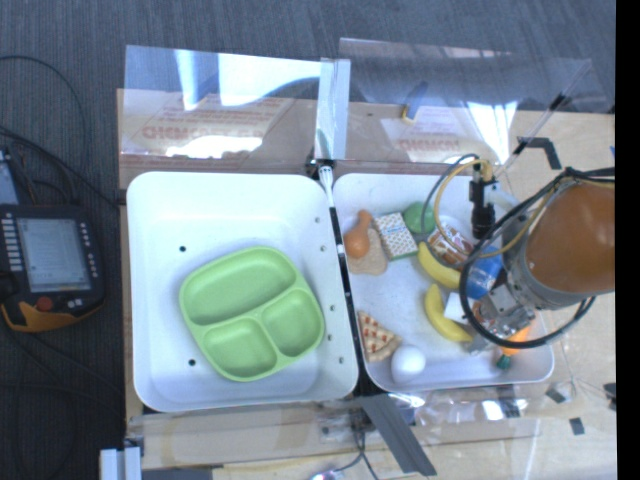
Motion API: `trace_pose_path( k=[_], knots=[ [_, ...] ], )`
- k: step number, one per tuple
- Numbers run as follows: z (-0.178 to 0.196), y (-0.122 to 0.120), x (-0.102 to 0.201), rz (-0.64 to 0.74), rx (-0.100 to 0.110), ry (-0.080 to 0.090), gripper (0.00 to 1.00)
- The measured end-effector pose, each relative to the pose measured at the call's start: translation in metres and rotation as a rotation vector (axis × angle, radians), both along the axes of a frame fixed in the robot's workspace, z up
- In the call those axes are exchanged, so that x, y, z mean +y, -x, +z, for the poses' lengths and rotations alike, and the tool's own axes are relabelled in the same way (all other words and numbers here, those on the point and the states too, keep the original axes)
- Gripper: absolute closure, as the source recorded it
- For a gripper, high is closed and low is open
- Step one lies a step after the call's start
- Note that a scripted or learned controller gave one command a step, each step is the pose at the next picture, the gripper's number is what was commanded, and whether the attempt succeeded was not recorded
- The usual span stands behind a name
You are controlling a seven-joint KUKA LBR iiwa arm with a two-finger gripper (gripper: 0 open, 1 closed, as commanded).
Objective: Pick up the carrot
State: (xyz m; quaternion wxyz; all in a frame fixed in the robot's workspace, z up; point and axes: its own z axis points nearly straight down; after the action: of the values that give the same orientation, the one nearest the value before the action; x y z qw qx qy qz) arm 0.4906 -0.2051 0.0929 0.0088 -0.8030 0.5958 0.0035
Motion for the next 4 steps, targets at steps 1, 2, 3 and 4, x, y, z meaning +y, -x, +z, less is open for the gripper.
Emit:
trace_pose_path(
  k=[1,2,3,4],
  knots=[
    [-0.001,0.001,0.005,0.207,-0.003,0.008,1.00],
    [0.141,0.004,0.021,0.184,-0.004,0.018,1.00],
    [0.169,-0.015,0.024,0.515,0.000,0.012,1.00],
    [0.223,-0.056,0.041,0.939,-0.007,0.014,1.00]
  ],
)
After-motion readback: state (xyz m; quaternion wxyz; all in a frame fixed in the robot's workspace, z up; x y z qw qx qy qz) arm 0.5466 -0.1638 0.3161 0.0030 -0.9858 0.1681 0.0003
